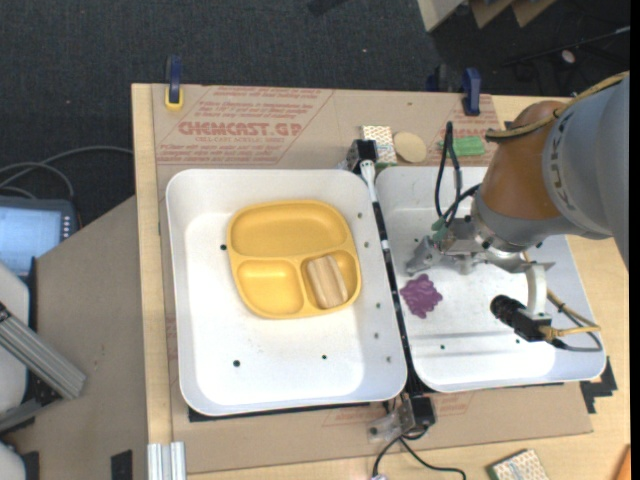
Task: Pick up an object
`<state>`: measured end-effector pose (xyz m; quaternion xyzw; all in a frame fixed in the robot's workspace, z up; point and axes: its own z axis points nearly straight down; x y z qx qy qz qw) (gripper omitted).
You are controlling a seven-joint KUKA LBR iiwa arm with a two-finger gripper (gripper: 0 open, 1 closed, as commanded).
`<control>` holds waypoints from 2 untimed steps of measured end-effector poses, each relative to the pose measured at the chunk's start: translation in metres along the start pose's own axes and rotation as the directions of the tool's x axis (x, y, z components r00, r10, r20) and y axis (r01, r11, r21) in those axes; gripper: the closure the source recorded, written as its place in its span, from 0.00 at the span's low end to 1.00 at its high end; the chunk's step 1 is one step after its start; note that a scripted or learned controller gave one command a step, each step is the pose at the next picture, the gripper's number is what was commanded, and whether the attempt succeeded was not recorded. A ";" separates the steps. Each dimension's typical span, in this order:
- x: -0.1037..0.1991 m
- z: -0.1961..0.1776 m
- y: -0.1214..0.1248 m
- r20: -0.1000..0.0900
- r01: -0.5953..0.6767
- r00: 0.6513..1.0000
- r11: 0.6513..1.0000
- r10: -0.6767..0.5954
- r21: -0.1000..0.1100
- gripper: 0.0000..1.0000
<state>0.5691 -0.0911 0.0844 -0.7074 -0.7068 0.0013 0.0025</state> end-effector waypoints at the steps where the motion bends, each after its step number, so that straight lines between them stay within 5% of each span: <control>1: -0.009 0.000 -0.059 -0.001 -0.003 1.000 1.000 0.003 0.002 0.00; 2: -0.001 0.000 -0.092 0.000 -0.001 1.000 1.000 0.001 -0.002 0.00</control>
